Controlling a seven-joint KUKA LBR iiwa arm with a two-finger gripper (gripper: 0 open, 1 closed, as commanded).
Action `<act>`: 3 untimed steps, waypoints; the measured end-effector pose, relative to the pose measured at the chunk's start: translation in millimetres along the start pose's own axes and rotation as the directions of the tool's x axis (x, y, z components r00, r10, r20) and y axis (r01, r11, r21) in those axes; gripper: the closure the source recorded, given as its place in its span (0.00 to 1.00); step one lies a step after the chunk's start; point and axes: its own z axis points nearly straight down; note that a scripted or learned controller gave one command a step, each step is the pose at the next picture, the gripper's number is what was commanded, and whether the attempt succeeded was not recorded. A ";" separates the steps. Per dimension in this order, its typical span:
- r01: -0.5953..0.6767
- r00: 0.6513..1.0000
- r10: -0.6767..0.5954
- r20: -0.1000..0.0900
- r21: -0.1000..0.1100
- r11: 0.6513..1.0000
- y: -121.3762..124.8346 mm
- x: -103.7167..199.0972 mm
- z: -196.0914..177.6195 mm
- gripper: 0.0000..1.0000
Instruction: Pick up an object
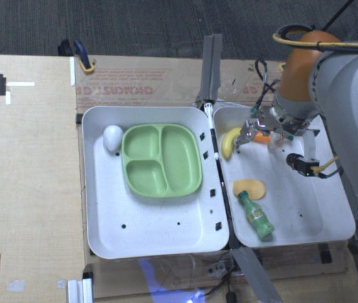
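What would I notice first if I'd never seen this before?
Probably the big green divided plate in the middle of the left bin, with a small white ball at its upper-left edge. Next, the grey arm with its orange band reaching into the right bin, near a banana and a green bottle.

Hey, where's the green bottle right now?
The green bottle lies in the right bin, near its front edge, just below the yellow potato-shaped piece and touching it.

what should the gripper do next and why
Probably ease down and left onto the banana. The gripper is at the far end of the right bin, just beside the banana, with an orange object under it; nothing shows between its fingers.
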 end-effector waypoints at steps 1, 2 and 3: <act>0.001 1.000 -0.001 0.002 -0.018 1.000 3.6 1.4 -0.6 0.00; 0.004 1.000 -0.004 0.005 -0.011 1.000 1.9 0.3 -7.9 1.00; -0.098 0.995 0.098 0.000 -0.033 0.995 0.6 69.3 -103.1 1.00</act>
